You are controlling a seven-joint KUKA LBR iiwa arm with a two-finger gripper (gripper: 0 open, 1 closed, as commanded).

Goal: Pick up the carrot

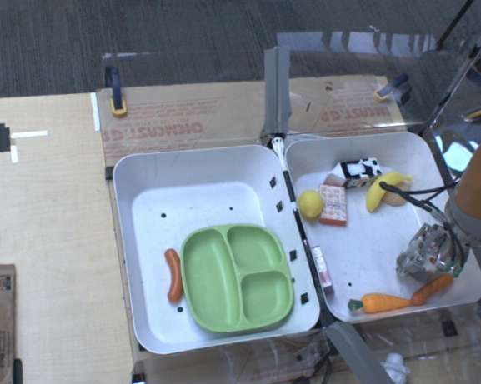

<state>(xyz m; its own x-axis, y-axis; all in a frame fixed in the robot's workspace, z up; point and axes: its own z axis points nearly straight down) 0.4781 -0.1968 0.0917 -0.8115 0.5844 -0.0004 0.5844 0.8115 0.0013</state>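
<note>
Your carrot (386,302) lies flat at the front of the right bin (453,178), by the wall. Your pincer (428,254) hangs just above its tip to reach it. I cannot tell its state.

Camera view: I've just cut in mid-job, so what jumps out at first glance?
The bright green divided plate dominates the left bin, with a small sausage lying beside its left edge. In the right bin, the carrot lies along the near wall, and the tool sits low just above a second orange piece at the carrot's right end. A lemon and a banana cluster toward the far side.
</note>
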